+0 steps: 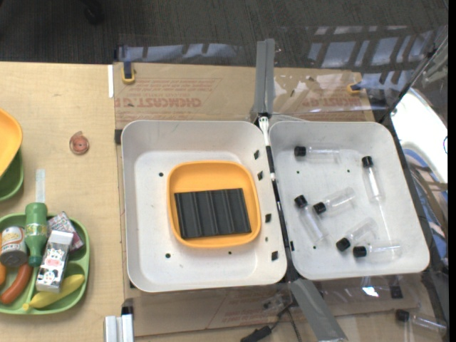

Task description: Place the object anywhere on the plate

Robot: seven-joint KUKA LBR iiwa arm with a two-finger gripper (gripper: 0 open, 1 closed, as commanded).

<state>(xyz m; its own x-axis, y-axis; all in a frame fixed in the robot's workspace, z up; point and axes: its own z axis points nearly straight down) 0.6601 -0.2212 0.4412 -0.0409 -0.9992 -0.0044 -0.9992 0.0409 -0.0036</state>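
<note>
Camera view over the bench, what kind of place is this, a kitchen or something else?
Probably a robot test lab, not a kitchen: two white bins side by side, clear vials with black caps scattered in the right one, and toy food on a green tray beside them.

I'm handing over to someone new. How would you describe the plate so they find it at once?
Look at the left white bin of the two side by side. In its middle lies the plate, orange-yellow and squarish, with a dark ribbed slab on it. The clear black-capped tubes all lie in the right bin.
</note>
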